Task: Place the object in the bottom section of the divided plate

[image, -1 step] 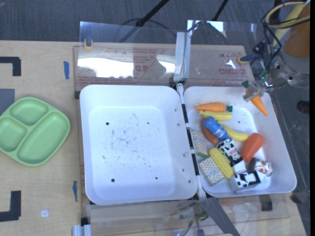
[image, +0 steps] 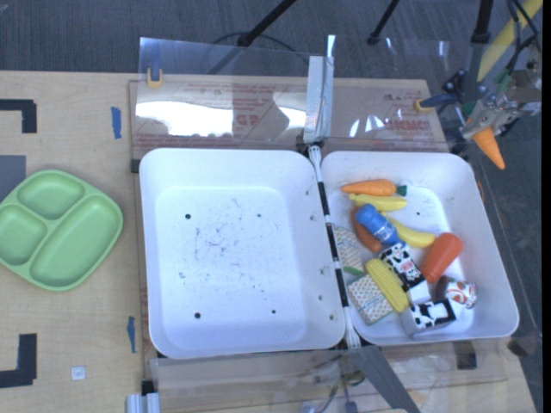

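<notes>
An orange carrot-like toy (image: 492, 147) is seen held in the claw (image: 491, 126) beyond the right bin (image: 495, 256), while the green divided plate (image: 58, 228) on the counter (image: 77, 334) is not yet loaded

matt green plastic divided plate (image: 60, 229), pale wood bench (image: 69, 101), glossy white plastic bins (image: 232, 317), clear shiny screen (image: 224, 93)

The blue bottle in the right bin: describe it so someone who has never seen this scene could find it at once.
Start at the right bin, the one crowded with toy food. Just below the carrot and the small yellow piece near its top-left corner lies the blue bottle, tilted. It is the one blue item among orange, yellow, red and black-and-white neighbours.
</notes>
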`<state>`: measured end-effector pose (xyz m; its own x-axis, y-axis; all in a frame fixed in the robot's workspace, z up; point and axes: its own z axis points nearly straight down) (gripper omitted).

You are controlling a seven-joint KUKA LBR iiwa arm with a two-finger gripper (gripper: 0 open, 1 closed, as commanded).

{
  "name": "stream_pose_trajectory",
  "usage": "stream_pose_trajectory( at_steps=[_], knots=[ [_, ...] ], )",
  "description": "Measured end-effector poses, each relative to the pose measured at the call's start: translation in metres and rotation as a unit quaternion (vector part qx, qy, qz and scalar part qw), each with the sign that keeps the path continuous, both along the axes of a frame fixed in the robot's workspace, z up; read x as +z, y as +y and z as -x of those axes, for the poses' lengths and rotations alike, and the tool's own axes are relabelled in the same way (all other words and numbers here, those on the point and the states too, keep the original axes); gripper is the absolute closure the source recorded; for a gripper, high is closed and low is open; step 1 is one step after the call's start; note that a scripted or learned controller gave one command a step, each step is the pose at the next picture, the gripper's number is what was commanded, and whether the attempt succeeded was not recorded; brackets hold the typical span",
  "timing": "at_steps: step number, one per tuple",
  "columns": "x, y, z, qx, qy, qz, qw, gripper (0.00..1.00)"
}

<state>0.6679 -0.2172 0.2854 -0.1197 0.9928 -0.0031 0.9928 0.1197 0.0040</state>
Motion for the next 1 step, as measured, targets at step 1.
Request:
stream_pose_trajectory(
  at_steps=[1],
  knots=[
    [-0.0946,0.081,0.0007,-0.054,0.002,-0.0018,0.9986,1.0]
  ],
)
